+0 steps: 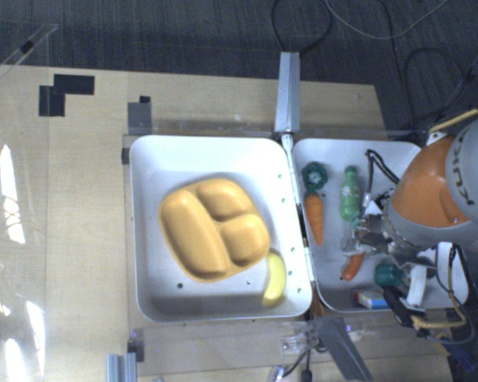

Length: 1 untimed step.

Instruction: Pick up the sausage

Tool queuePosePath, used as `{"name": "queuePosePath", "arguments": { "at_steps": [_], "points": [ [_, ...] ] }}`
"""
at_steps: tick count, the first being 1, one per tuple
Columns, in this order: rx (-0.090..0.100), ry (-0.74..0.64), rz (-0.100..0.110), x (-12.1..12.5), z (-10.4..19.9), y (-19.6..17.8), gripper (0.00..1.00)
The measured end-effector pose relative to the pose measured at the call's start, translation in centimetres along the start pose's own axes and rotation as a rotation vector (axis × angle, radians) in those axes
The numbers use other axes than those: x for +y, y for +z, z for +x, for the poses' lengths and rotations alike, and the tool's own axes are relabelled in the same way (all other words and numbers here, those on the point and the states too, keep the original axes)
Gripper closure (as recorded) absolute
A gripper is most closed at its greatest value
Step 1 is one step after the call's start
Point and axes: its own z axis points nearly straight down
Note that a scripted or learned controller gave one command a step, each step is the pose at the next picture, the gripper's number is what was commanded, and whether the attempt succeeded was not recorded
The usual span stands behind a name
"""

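Note:
The sausage (350,268) is a short red-orange piece lying at a slant near the front of the right bin (331,156). My gripper (365,240) is low in that bin, right above the sausage's upper end and seemingly touching it. The grey wrist and the orange band (430,193) hide what is behind the gripper.
The right bin also holds a carrot (314,218), a green bottle (350,195), a dark green round item (314,173), a teal item (386,274) and a small box (371,299). The left bin (143,213) holds a yellow bread-shaped piece (213,228) and a banana (275,280).

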Motion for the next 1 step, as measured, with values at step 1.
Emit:
{"name": "queuePosePath", "arguments": {
  "at_steps": [1],
  "points": [
    [-0.006, 0.203, 0.018, -1.58, 5.70, -8.54, 1.00]
  ]
}}
